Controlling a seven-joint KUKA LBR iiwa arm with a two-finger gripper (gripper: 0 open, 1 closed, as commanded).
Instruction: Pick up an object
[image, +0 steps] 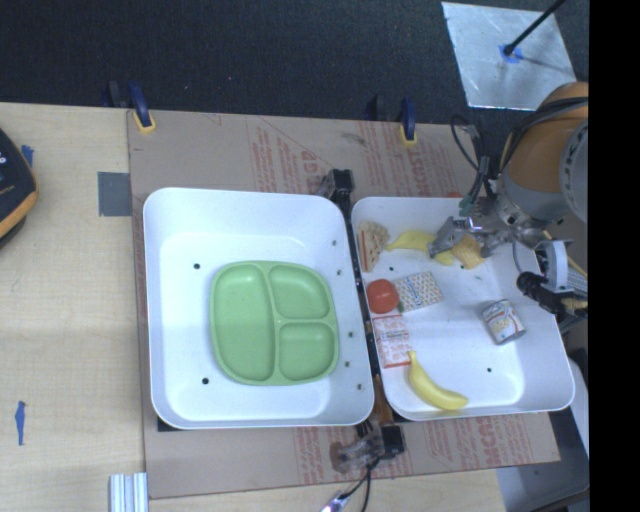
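Note:
My gripper (462, 240) hangs low over the far part of the right bin (540, 395), reaching in from the right. Right beneath it lies a small yellow object (469, 258), partly covered by it. A yellow banana (408, 240) lies just left of the gripper, next to a tan, bread-like piece (373, 243). Nearer the front are a red round object (381, 296), a patterned packet (418, 290), a red and white packet (392, 341), a small grey can (502, 321) and a second banana (434, 388).
The left bin (170, 300) holds a green divided plate (272, 321). Black clamps sit between the two bins at the far and near ends. The arm's cables hang over the right bin's right edge.

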